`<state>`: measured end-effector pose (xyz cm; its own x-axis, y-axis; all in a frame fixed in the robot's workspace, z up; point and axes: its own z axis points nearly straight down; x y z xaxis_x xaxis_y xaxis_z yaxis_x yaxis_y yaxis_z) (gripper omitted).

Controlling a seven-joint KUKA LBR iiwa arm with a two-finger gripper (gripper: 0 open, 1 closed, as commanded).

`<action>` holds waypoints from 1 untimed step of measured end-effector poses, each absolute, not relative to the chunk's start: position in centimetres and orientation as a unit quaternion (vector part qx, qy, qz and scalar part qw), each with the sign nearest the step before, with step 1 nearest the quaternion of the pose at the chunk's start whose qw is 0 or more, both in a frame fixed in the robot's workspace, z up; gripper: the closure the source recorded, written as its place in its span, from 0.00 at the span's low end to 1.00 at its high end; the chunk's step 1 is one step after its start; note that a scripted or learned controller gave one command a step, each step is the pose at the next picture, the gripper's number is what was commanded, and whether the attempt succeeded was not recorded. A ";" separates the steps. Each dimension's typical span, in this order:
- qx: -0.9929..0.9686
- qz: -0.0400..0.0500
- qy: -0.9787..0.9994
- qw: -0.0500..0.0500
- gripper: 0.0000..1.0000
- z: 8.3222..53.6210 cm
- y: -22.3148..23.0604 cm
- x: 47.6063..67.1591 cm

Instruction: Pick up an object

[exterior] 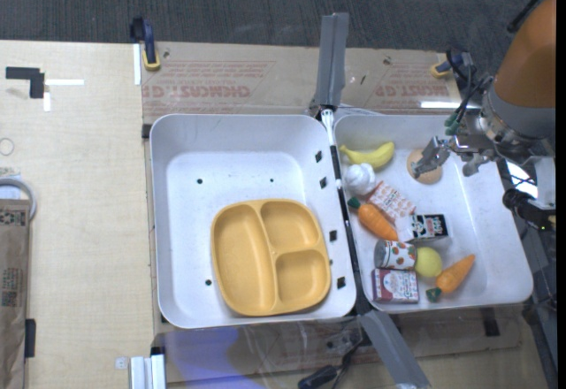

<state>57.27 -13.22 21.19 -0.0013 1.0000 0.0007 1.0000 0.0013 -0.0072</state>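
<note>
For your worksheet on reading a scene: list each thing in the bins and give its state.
Yellow divided plate: lying flat in the left bin, compartments bare.
Banana: lying in the right bin.
Two carrots: lying, apart.
Can: on its side.
Lemon: beside the can.
Round tan piece: under the gripper, hold unclear.

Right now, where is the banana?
The banana lies in the right bin, near its upper-left corner, just above the small white bottle and left of the gripper.
</note>
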 end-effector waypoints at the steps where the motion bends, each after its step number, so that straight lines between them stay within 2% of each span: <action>1: -0.696 0.002 -0.719 0.002 0.00 21.3 -9.8 58.2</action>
